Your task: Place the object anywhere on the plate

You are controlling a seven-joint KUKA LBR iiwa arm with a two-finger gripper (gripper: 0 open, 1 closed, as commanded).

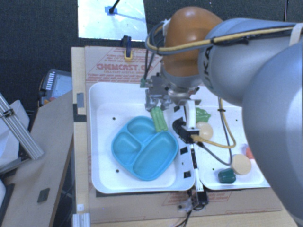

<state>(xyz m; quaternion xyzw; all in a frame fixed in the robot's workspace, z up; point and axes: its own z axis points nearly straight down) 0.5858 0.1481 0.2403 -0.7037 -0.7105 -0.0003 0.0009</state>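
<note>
Camera view: the gripper hangs over the left bin, its fingers closed on a long green object that slants down from them; the object's lower end is over the upper right rim of the blue plate, though whether it touches there I cannot tell; the plate, split into compartments, lies in the left bin; in the right bin sit a dark green piece, a beige round piece, a pale round piece and a green leafy piece.
</note>
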